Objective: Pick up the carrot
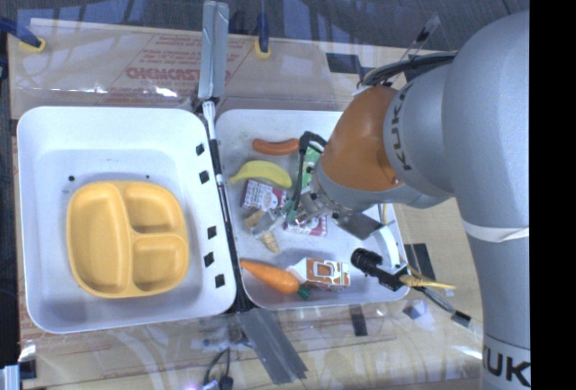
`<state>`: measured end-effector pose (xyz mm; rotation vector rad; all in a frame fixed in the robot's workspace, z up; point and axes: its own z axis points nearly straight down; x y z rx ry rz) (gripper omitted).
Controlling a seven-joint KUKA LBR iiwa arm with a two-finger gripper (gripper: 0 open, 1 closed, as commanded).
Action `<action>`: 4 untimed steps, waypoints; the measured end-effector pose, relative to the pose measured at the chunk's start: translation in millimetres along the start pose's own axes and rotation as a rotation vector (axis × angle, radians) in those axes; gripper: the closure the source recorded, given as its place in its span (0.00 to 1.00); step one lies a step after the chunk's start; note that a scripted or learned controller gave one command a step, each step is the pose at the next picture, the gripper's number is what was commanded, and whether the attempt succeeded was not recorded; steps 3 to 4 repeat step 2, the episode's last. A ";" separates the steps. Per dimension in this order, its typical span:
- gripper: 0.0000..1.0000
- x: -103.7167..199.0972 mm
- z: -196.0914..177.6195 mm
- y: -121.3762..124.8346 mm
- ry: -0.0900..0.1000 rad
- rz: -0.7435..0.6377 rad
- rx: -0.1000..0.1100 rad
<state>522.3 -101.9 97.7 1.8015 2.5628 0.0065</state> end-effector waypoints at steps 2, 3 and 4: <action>0.00 -9.8 0.2 17.4 0.002 0.174 0.000; 0.00 -9.8 0.2 17.4 0.002 0.174 0.000; 0.00 -9.8 0.2 17.4 0.002 0.174 0.000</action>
